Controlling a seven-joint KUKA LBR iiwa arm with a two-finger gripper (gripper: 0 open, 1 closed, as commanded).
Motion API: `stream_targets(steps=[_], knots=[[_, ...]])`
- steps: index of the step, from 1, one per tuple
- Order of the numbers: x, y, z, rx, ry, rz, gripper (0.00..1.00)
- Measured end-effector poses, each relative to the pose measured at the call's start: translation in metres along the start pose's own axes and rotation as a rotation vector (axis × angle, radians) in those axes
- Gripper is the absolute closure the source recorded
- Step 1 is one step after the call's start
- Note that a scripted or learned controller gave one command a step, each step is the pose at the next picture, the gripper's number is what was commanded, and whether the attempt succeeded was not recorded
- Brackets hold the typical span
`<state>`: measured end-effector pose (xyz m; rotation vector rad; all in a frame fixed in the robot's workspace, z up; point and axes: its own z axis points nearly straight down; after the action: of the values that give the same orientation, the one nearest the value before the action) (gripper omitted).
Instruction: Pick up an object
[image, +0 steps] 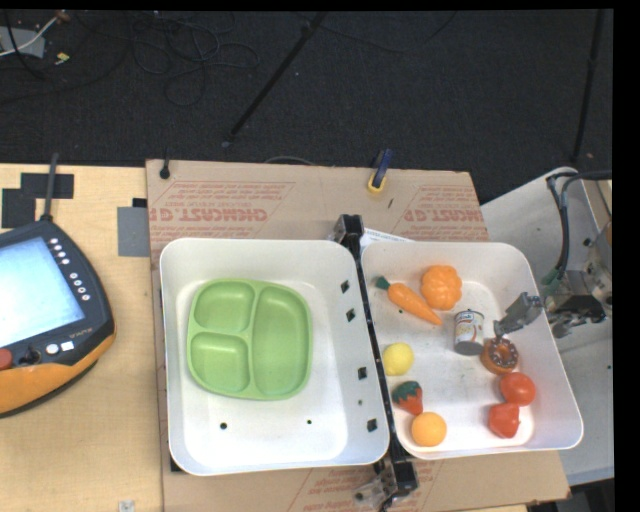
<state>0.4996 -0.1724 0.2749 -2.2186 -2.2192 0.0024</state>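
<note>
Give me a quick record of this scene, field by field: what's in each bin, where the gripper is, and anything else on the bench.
left bin: green divided plate
right bin: carrot, orange pumpkin, small can, donut, lemon, strawberry, orange, two tomatoes
gripper: over the right bin's right side, beside the can and above the donut
gripper grasp: cannot tell
bench, far left: control pendant with screen
</note>
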Motion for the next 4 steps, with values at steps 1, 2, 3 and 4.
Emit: stream_targets(steps=[1,2,3,4], knots=[[0.099,-0.009,0.034,0.005,0.004,-0.008,0.0],[0.093,-0.008,0.023,0.003,0.0,0.002,1.0],[0.189,-0.024,-0.044,-0.007,0.002,-0.011,1.0],[0.25,-0.025,-0.026,0.003,-0.001,-0.005,1.0]])
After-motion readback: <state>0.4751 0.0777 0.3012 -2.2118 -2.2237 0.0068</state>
